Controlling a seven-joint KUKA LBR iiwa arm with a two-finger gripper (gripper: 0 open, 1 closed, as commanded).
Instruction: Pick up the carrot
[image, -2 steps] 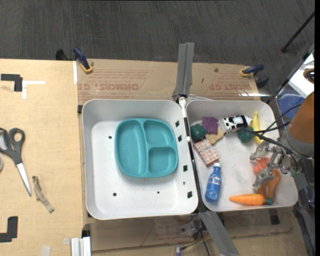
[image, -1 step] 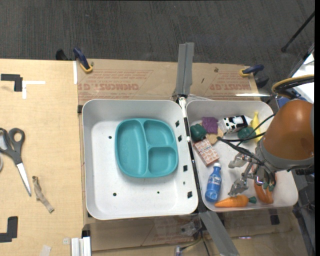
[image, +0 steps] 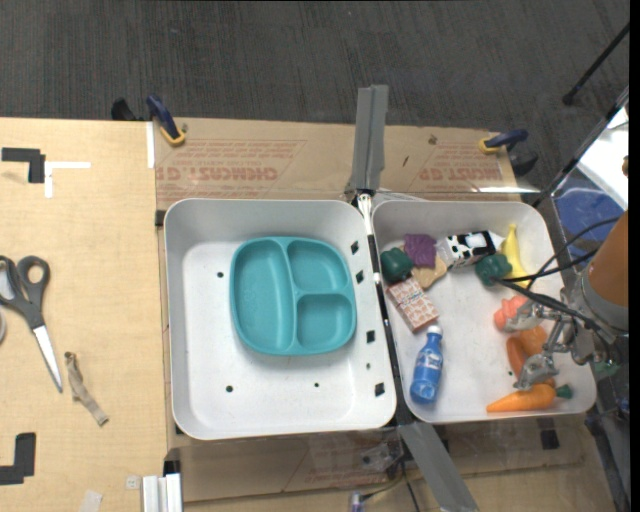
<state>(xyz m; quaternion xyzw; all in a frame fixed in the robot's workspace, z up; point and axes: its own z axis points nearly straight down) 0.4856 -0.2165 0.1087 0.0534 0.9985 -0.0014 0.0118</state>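
On the cardboard sheet (image: 300, 160) behind my two bins I see red print, upside down and mirrored from here, whose letters I cannot make out for sure, and the label on the small blue bottle (image: 427, 366) is too tiny to read.

You see a teal divided plate (image: 294, 296) in the left bin (image: 190, 330); scissors (image: 30, 310) lie on the worktop (image: 80, 230).

Two white bins (image: 190, 330), one teal plate (image: 294, 296), one carrot (image: 522, 400), one blue bottle (image: 427, 367), one pair of scissors (image: 30, 315)
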